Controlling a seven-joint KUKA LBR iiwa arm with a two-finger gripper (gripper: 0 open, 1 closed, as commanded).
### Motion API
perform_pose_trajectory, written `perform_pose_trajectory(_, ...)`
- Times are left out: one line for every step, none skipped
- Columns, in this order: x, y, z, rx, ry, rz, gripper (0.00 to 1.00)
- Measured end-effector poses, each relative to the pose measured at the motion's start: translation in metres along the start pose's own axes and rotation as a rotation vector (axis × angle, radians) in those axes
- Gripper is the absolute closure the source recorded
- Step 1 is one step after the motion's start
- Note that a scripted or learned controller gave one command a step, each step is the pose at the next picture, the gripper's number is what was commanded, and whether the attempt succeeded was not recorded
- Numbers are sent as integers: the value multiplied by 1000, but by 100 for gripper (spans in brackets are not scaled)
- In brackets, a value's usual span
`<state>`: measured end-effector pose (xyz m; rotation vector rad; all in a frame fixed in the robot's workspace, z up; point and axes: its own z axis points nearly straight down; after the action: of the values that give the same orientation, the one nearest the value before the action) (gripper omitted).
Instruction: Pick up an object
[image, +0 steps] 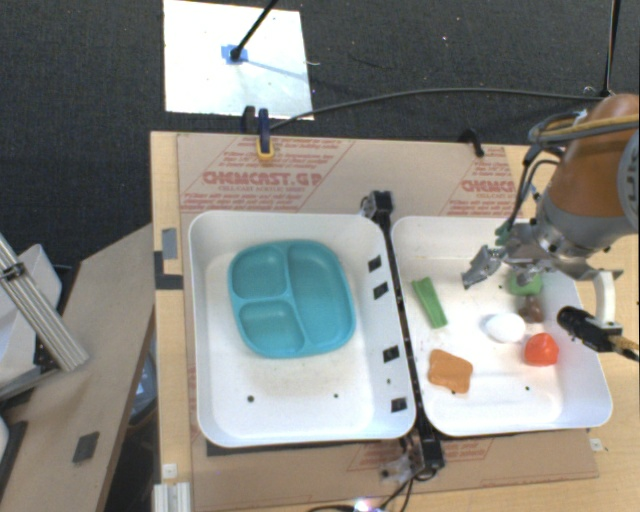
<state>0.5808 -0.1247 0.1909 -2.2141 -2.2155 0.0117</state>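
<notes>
Hovering over the right bin (580, 410), our gripper (508, 262) is hanging spread and holding nothing; the egg (504, 327) is lying just below it.

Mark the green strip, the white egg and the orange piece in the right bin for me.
green strip (429, 301): camera view, middle of its length
white egg (504, 327): camera view, centre of its top
orange piece (450, 370): camera view, middle of its upper face

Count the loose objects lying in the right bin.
4 in plain sight: green block at left, orange piece in front, white egg in the middle, red ball beside it. The gripper may hide more.
</notes>
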Motion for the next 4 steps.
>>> perform_pose_trajectory(0, 3, -7, -13, -2, -2, 0)
perform_pose_trajectory(6, 4, 36, -10, -1, -2, 0)
perform_pose_trajectory(13, 3, 80, -11, -1, -1, 0)
perform_pose_trajectory(13, 5, 105, -14, 0, 0, 0)
